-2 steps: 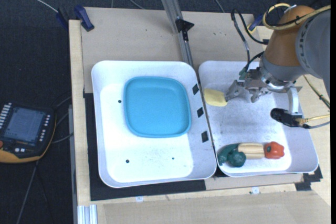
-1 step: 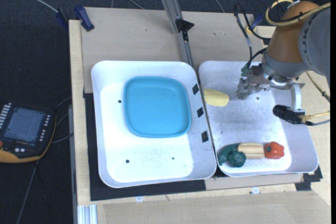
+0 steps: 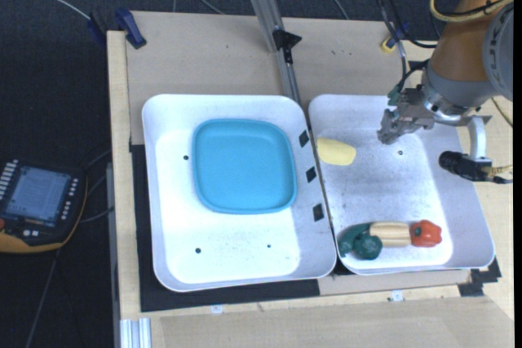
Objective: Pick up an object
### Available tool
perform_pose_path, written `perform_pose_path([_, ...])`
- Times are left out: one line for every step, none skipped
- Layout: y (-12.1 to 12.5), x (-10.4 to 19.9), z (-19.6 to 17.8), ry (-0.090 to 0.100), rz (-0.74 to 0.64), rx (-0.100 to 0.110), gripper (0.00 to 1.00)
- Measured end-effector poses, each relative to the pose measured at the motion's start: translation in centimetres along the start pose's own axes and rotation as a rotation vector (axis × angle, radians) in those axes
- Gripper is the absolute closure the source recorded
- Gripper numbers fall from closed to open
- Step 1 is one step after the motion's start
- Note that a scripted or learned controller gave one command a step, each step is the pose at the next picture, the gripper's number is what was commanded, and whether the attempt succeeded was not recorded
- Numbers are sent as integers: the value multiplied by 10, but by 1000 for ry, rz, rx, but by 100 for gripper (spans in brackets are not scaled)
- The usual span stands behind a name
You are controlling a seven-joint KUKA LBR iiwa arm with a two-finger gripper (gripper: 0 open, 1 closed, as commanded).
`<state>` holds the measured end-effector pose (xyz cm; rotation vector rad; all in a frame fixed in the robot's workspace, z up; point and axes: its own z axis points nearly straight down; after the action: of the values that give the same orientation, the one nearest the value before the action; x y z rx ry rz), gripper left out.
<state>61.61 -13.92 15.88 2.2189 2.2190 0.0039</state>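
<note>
1. So, the gripper (image 3: 397,129) sits over the upper part of the right bin (image 3: 457,200), pointed down at bare white floor. Honestly can't tell how its tips are set (too small and dark).
2. Nothing shows in its grasp.
3. Pickable stuff: a yellow piece (image 3: 336,151) by the bin's left wall, near the gripper but apart from it.
4. Along the front edge sit a green item (image 3: 360,244), a tan block (image 3: 390,234) and a red item (image 3: 425,233), lined up touching.
5. The left bin (image 3: 167,200) holds a blue plate (image 3: 244,165).
</note>
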Motion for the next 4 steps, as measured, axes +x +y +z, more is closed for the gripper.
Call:
perform_pose_path([2, 7, -61, 0, -1, -2, 100])
perform_pose_path([2, 7, -68, 1, 0, 3, 100])
perform_pose_path([15, 54, -66, 2, -4, 4, 100])
perform_pose_path([26, 112, -75, 2, -5, 3, 100])
